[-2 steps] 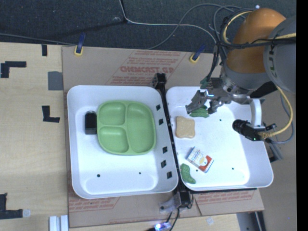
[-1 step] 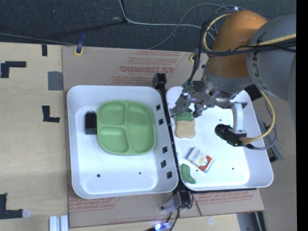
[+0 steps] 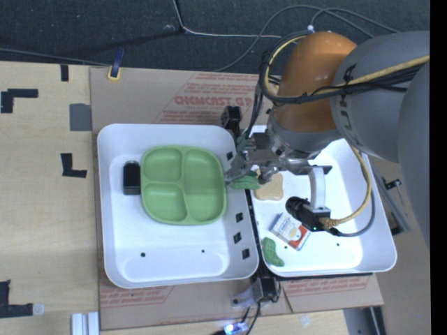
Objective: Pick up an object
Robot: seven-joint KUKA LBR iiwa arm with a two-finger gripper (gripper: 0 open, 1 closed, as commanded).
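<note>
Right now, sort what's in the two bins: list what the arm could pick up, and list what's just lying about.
Could be picked up:
green plate
black block
tan piece
small packet
green scrap
green piece by the tool

Just lying about:
left bin
right bin
cardboard sheet
blue-and-yellow clip
cables

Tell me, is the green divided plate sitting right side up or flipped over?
Right side up: the green divided plate shows its four compartments facing upward, lying flat in the left bin.
</note>
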